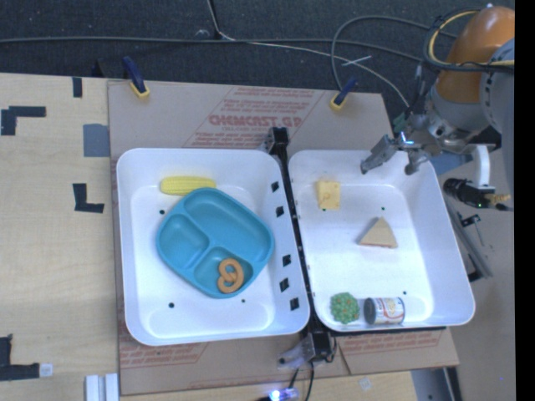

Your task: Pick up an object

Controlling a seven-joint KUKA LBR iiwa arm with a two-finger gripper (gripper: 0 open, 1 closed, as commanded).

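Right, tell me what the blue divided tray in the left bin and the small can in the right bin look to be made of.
The blue divided tray looks like moulded plastic: one even colour, rounded compartments, a soft matte sheen. The small can lying on its side seems metal with a printed label, judging by its silvery end rim, though it could be a plastic toy; the view is too coarse to settle it.

Pretzel [230, 276] on plate [201, 224] in left bin [138, 307], can [385, 310] right
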